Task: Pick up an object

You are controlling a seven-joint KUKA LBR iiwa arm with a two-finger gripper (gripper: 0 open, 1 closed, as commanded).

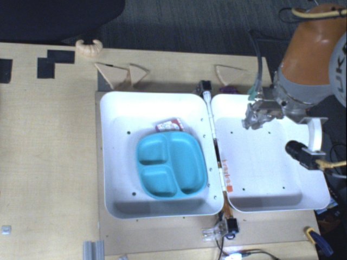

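We've got a glossy blue three-section plastic tray (172, 164) in the left bin (116, 145). The pincer (254, 121) hangs over the smooth right bin (271, 167); can't tell its spread.

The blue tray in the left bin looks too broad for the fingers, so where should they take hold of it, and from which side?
Probably best at the rim of the blue tray, from above. It lies flat, open side up, with three compartments, so the fingers could straddle its right edge, nearest the gripper, or a ridge between compartments. A small packet touches its far edge, so avoid that side.
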